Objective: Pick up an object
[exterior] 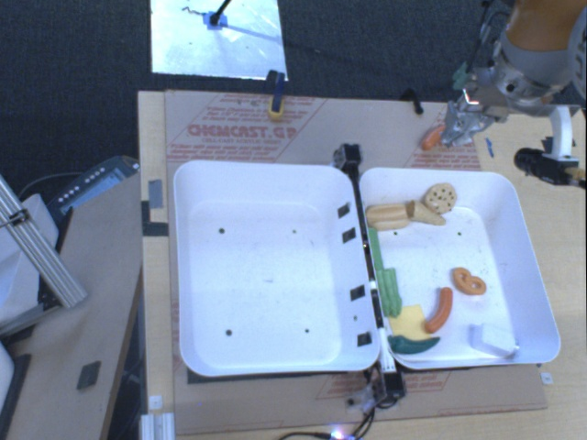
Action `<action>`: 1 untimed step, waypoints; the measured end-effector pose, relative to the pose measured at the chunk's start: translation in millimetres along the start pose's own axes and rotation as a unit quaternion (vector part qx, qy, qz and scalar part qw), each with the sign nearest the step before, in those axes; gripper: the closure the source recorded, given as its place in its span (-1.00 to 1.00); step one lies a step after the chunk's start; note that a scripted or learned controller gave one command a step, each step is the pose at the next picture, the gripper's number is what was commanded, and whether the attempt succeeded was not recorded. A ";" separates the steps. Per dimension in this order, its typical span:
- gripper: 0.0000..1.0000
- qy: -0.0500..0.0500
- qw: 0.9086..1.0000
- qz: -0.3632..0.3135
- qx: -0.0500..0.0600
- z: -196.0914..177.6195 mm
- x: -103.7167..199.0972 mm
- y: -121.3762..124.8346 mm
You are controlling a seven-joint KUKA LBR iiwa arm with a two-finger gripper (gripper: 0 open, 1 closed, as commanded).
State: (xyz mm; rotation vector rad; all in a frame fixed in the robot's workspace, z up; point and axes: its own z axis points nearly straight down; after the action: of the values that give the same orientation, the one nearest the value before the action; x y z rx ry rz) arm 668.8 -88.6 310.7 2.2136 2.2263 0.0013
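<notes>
Even, fairly bright light falls from above. The two white bins (266, 273) look nearly washed out, with faint soft shadows along their inner walls. A shiny sheet (218, 26) at the top catches hazy glare. The whole picture is slightly soft and grainy, and the dark floor (64, 62) shows little detail.

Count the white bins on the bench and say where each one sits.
2. The left bin fills the bench's middle; the right bin sits against its right side, holding the toy food.
</notes>
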 end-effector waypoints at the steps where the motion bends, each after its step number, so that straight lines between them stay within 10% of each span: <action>1: 1.00 0.000 1.000 0.000 0.000 9.3 13.9 0.2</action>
State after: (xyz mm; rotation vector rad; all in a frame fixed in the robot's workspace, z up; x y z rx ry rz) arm 668.9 -74.7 301.4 2.2132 2.2259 0.0021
